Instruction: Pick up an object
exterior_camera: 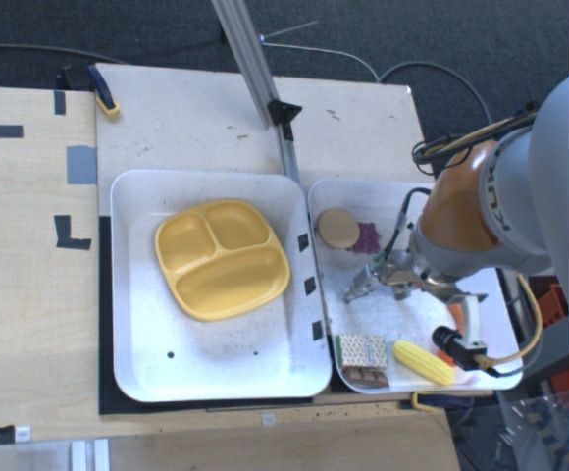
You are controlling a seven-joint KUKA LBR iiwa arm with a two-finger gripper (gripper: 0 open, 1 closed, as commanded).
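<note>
Camera view | gripper [361,285] over right bin [491,307] centre, jaws slightly apart, holding nothing | step: approach | next: descend onto corn cob [423,361] near front edge

Grey robot arm with orange band [500,209]: cut off by the right edge, so its upper part is out of sight; its body covers part of the right shallow white bin [326,263].
Two-finger metal gripper [363,285]: small and blurred; whether anything sits between its tips cannot be told.
Small purple object [367,236]: partly tucked behind the round tan disc [338,229]; its shape cannot be told.
Patterned brown rectangular block [364,359]: surface pattern too fine to read.
Slanted silver metal pole [245,42]: top cut off by the upper edge.
Black cables [432,72]: run out of sight behind the arm.
</note>
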